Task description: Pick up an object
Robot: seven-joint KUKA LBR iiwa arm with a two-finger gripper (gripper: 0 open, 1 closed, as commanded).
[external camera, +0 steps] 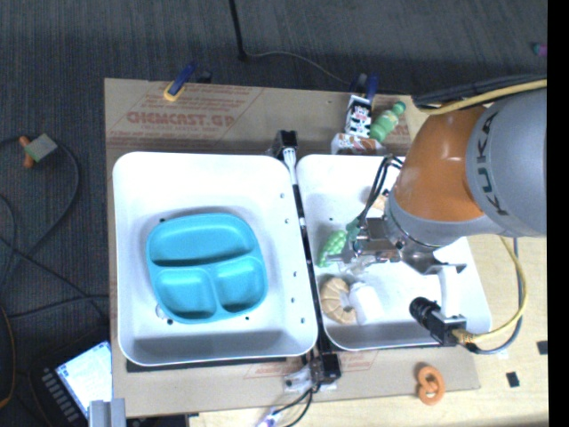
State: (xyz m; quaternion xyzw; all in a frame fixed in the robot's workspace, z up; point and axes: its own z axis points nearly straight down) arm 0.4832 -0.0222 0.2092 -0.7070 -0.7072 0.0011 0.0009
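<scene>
The arm reaches from the right into the right bin (313, 178), and my gripper (357, 254) is low over its left-middle part. A green object (333, 244) lies just left of the gripper, touching or partly under it. A tan round object (337, 297) sits near the bin's front left, with a white object (365, 302) beside it. The arm's body hides the bin's right half.
The left bin (133, 176) holds a blue divided tray (207, 266). A black divider strip (298, 205) runs between the bins. Behind the right bin stand small items (369, 124). An orange ring (429, 383) lies on the bench at the front right.
</scene>
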